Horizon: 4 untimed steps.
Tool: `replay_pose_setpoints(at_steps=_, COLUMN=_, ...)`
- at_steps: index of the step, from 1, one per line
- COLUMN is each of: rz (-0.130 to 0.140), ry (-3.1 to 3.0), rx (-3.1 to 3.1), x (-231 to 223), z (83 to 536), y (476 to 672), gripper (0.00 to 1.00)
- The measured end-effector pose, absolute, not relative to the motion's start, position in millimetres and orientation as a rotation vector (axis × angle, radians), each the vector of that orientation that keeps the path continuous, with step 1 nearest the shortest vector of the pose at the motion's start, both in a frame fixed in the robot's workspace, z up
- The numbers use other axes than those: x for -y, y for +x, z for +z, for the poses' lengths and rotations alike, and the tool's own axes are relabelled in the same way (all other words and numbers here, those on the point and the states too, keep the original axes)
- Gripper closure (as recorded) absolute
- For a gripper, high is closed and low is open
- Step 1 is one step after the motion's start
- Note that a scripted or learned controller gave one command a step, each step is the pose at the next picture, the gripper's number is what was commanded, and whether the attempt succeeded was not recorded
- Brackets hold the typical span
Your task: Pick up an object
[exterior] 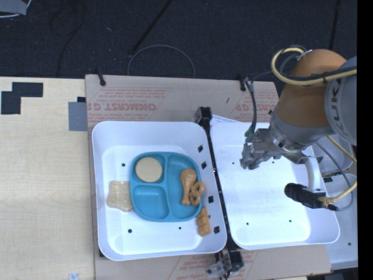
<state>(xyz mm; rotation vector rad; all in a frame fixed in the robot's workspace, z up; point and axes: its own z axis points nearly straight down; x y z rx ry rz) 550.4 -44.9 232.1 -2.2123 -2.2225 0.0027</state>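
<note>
A blue divided plate [152, 206] lies in the left bin [111, 136]. A round tan cookie [148, 169] sits in its upper left compartment and a brown pretzel-like pastry [191, 186] in its right one. A pale bread slice [120, 195] lies left of the plate on the bin floor. A small brown pastry piece [203, 221] lies by the plate's lower right edge. My gripper [250, 159] hangs over the upper middle of the right bin [280, 229], away from all of these things, with nothing seen in it.
A black divider [213, 174] runs between the two bins. Cardboard [151, 101] lies under the bins, on a pale wooden bench [41, 179]. The arm's orange band [312, 92] stands above the right bin's far right part.
</note>
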Motion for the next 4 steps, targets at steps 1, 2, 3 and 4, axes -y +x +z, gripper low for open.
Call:
replay_pose_setpoints(at_steps=1, rz=0.002, ry=-2.213, rx=2.223, x=-5, z=240, y=537.6, gripper=1.0)
replay_pose_setpoints(at_steps=2, rz=0.005, ry=-2.212, rx=2.223, x=-59, z=227, y=527.1, gripper=1.0)
replay_pose_setpoints(at_steps=3, rz=0.006, ry=-2.213, rx=2.222, x=-102, z=234, y=497.6, gripper=1.0)
replay_pose_setpoints(at_steps=4, rz=0.007, ry=-2.217, rx=2.22, x=-100, z=233, y=498.4, gripper=0.0)
